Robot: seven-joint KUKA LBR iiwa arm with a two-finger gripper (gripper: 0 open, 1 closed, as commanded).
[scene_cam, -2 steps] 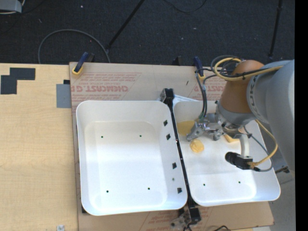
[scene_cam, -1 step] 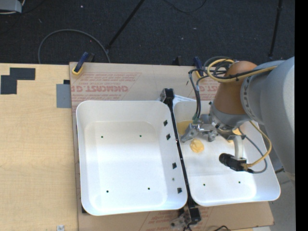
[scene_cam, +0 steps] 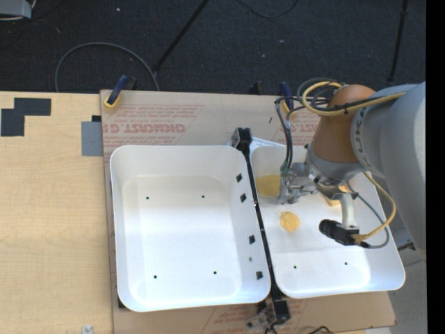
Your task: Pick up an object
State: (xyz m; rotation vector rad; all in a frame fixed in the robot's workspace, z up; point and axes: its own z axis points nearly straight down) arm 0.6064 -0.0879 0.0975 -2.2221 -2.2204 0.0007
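A small yellow lump [scene_cam: 290, 221] lies in the right bin [scene_cam: 348, 277], at about 5 o'clock from the pincer [scene_cam: 287, 195]. I cannot tell how the pincer stands. A yellow thing [scene_cam: 268, 184] sits beside it.

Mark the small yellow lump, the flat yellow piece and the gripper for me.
small yellow lump [scene_cam: 290, 221], camera view, its middle.
flat yellow piece [scene_cam: 268, 185], camera view, its exposed left part.
gripper [scene_cam: 287, 195], camera view, at its fingertips.
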